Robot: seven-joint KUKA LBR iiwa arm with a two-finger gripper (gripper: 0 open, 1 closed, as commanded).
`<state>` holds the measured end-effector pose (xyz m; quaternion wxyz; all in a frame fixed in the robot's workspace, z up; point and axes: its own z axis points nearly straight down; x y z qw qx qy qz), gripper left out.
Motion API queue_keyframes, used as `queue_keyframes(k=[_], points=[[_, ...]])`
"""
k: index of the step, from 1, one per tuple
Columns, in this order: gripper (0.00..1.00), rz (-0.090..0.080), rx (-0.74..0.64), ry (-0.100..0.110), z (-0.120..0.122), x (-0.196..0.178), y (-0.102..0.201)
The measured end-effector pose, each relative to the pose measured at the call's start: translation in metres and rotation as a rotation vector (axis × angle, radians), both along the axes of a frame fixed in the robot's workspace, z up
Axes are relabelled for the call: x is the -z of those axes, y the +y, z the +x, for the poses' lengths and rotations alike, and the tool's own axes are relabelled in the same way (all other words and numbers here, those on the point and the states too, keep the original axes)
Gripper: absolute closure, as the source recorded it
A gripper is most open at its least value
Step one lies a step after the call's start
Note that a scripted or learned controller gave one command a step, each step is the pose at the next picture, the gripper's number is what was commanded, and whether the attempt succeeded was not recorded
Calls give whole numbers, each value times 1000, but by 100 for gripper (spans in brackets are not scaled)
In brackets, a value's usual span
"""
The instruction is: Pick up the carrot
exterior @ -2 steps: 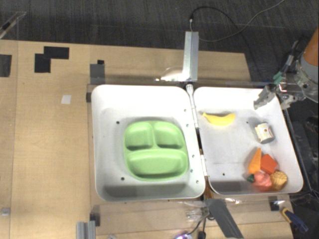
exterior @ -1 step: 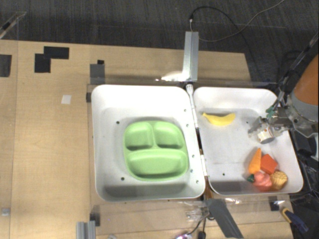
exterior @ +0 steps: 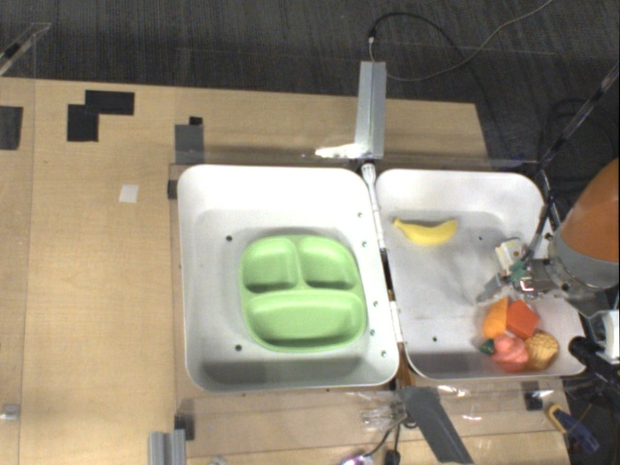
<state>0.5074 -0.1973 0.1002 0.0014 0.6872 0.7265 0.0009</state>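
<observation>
The carrot (exterior: 496, 319) lies in the right bin (exterior: 436, 289), toward its near right corner, at the left edge of a small heap of play food. It touches a red block (exterior: 523, 318) on its right, with a pinkish-red piece (exterior: 510, 353) and a yellow-brown piece (exterior: 542, 348) just nearer the camera. A banana (exterior: 426, 231) rests well apart from this heap, toward the far left of the same bin. The left bin (exterior: 203, 260) holds a green divided tray (exterior: 302, 291).

The arm (exterior: 593, 223) reaches in from the right, and the gripper (exterior: 513, 277) sits low over the right bin, just beyond the far side of the carrot. Its metal parts blur together at this size, so whether its two sides stand apart or together cannot be told. Nothing is visibly caught between them.

As a judgement, the pick is not yet made: the carrot rests on the bin floor among its neighbours, not lifted. The approach appears largely done, since the tool is already close above the target. What is left is the closing on the carrot and the lift clear of the bin. The crowding by the red block may make a clean grasp awkward
</observation>
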Motion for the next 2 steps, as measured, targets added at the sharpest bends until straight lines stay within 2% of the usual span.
queue_keyframes(k=[1, 2], points=[[100, -1, -1, -6, 2, -12, 0], [100, 0, 121, -3, -13, -134, 58]])
